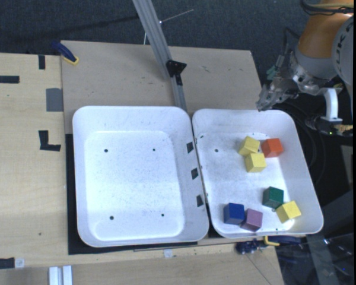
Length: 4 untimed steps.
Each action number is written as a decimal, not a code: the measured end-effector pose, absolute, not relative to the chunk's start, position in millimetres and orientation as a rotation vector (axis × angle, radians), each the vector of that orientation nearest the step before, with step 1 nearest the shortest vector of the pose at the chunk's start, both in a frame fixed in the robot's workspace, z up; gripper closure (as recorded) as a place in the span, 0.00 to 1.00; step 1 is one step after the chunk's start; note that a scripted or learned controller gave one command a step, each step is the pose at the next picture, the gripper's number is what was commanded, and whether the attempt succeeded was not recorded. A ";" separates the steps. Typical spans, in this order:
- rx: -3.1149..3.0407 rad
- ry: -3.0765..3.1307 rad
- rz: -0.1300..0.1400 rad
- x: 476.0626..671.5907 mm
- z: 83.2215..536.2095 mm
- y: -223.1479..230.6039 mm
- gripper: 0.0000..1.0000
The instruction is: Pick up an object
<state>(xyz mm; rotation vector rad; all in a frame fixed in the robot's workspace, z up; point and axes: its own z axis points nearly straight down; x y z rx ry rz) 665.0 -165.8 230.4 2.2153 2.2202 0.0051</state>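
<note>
With the end effector (267,101) poised over the right bin's (225,123) far rim, its grip too blurred for me to tell, I'd drop it squarely onto the orange cube (272,147) just beside the yellow ones (252,154).

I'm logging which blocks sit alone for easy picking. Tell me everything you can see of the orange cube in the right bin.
The small orange cube looks like a painted, matte solid block, intact and resting flat but turned slightly askew. It lies on the floor of the right shallow white bin, in its far part. A yellow cube sits close on its left, seemingly touching. The claw is above the bin's far rim, apart from it.
</note>
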 end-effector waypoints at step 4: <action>2.215 2.232 0.000 651.5 248.9 3.3 1.00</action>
